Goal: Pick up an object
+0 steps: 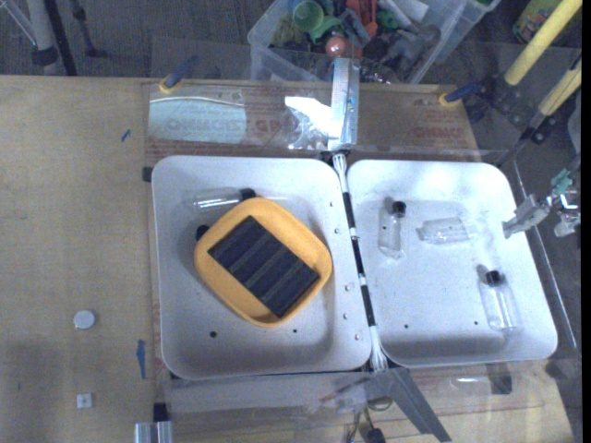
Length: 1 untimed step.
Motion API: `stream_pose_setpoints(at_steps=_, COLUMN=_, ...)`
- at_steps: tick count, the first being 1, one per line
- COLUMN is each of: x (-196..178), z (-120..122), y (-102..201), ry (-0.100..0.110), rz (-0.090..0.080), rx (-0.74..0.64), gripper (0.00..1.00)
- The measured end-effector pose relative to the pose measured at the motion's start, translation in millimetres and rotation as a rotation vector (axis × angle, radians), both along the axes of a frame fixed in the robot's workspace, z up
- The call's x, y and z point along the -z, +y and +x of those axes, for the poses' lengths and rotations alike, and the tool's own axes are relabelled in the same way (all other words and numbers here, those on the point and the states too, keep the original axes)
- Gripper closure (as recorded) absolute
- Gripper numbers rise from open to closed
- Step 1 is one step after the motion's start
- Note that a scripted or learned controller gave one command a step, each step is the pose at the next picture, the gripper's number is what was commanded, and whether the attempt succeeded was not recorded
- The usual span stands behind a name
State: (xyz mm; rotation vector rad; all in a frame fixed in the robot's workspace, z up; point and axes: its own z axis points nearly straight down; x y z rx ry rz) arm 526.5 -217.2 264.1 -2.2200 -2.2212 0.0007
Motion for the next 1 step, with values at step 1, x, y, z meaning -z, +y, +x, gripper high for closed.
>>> stream_pose_setpoints(at_steps=1, x=128.6, z=-47.1, y=8.8, ry=-0.002, rz=-0.001, rx=-0.032, gripper=0.00)
